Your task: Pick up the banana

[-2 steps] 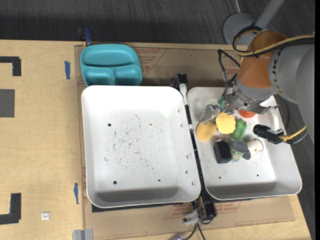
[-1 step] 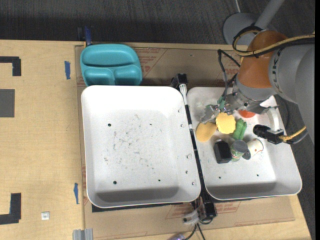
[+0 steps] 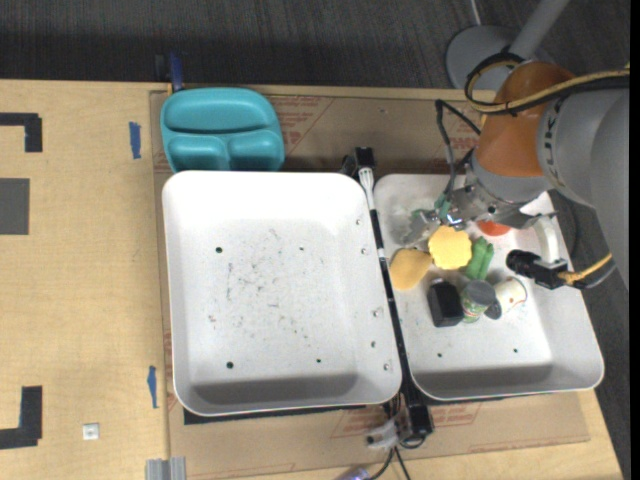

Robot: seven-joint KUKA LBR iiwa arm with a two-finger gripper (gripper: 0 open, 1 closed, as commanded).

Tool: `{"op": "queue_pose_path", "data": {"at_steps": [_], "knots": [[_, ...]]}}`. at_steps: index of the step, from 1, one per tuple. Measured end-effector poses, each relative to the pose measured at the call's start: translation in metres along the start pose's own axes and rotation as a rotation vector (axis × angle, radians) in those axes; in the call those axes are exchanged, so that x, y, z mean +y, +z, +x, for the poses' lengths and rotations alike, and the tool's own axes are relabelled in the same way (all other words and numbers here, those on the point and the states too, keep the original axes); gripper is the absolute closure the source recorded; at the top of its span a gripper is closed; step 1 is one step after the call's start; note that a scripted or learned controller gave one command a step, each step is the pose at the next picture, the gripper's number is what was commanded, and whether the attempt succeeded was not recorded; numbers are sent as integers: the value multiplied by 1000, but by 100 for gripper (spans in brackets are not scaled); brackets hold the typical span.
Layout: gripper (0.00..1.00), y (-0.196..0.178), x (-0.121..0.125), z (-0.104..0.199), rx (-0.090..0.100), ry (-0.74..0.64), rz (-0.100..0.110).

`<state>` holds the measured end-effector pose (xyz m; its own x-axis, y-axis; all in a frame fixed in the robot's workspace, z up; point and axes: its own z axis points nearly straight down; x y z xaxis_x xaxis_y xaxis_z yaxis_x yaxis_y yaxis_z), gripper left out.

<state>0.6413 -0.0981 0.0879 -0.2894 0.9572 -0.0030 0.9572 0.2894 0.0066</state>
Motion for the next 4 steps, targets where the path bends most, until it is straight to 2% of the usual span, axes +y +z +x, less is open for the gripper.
{"op": "queue_pose_path", "data": {"at_steps": [1,2,3,4], "knots": [[0,3,-2,1,3,0,5],[100,-8,-1,1,2,0,3],[0,-8,-1,1,2,0,3],[0,2,-56,17,2,71,5]]}}
